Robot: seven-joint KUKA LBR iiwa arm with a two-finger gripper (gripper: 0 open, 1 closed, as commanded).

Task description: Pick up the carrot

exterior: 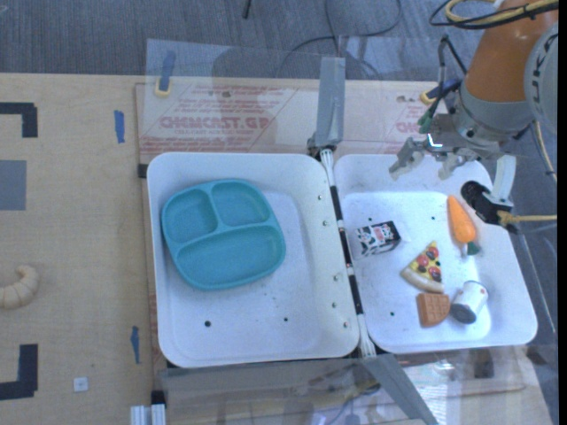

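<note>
The carrot [461, 221] is orange with a green stub at its near end. It lies by the right wall of the right bin [390, 326]. My gripper [429, 160] hangs over the back of that bin, behind and to the left of the carrot and apart from it. Its fingers stand open with nothing between them. The orange-banded wrist rises behind it at the top right.
The right bin also holds a black-and-white carton [379, 237], a pizza slice [425, 266], a brown toast piece [433, 309] and a white cup [469, 301]. A blue divided plate [221, 233] lies in the left bin [257, 335]. A pale croissant [18, 286] sits on the bench at far left.
</note>
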